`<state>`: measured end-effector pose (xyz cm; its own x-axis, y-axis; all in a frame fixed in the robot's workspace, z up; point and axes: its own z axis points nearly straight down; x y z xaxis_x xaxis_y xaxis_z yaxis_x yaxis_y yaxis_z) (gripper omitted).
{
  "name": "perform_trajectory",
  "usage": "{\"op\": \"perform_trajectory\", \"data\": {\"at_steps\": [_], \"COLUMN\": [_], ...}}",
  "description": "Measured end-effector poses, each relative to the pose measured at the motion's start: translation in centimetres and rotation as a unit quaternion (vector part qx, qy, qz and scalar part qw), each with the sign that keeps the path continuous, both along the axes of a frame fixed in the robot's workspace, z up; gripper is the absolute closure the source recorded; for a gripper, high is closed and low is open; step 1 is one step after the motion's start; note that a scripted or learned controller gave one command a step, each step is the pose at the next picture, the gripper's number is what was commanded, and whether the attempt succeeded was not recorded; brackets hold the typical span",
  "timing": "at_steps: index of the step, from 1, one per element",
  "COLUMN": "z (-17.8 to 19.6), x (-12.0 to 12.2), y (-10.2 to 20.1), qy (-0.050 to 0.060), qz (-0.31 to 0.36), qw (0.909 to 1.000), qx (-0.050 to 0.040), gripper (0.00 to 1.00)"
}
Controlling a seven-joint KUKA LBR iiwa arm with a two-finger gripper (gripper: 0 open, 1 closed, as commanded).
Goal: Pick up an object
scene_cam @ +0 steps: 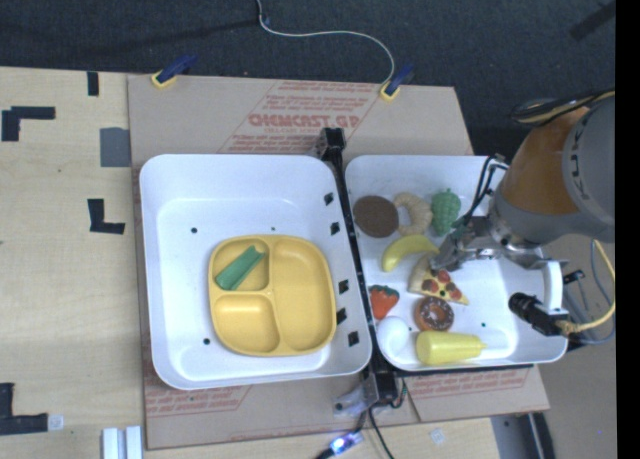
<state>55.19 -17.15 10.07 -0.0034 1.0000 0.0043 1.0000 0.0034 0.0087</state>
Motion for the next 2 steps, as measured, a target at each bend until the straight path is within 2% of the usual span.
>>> {"op": "perform_trajectory", "data": {"at_steps": [2], "z": [8.6], "x": [-0.7], "y": [0.2], "qy": [0.003], "qz": [-0.001], "qw": [1.0], "qx": [-0.0026], "gripper": [1.0]}}
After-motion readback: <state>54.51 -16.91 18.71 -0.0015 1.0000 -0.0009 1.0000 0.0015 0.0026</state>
